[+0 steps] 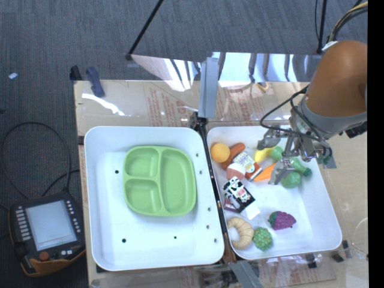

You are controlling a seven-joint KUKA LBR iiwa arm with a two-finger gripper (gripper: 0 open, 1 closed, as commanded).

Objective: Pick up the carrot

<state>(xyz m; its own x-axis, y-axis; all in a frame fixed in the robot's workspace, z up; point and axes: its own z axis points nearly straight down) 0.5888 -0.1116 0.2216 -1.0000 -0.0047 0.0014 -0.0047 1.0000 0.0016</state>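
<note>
The worktop (pixel 138 104) holds two white bins side by side. The left bin (pixel 102 233) has a green plate (pixel 160 180) with three sections in it. The right bin (pixel 318 221) is full of toy food. The carrot (pixel 264 173) is small and orange and lies near the top middle of the right bin, between a little white and orange carton (pixel 244 164) and a green vegetable (pixel 292 179). The gripper (pixel 287 162) hangs just over the carrot's right end, with its fingers spread apart and nothing between them. Nearby sit an orange ball (pixel 220 152), a yellow piece (pixel 263 155), a black and white milk box (pixel 238 194), a purple bunch of grapes (pixel 282 220), a tan bagel (pixel 241 232) and a bumpy green ball (pixel 262 239).
</note>
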